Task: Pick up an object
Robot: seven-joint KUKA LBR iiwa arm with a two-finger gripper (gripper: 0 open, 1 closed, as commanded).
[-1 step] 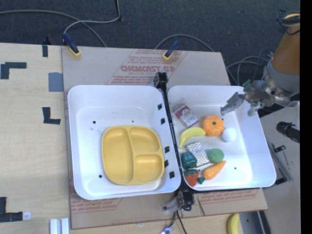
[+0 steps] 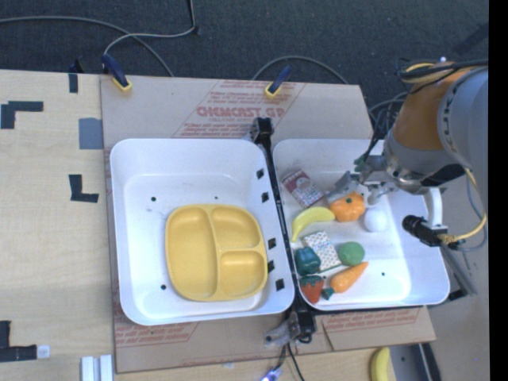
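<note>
Claw (image 2: 367,187): in the right bin (image 2: 413,288), above the orange fruit (image 2: 348,208); grip state unclear.
Left bin (image 2: 135,213): yellow divided tray (image 2: 215,252).

A single fixed camera looked down at a slant from above the table (image 2: 48,236), framing both white bins (image 2: 143,173) mid-frame at moderate range.

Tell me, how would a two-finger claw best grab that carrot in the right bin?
Probably from straight above, pinching the carrot across its thicker middle. It lies flat and tapers toward the upper right, so fingers could slip off the tip. The green ball crowds its upper side.
</note>
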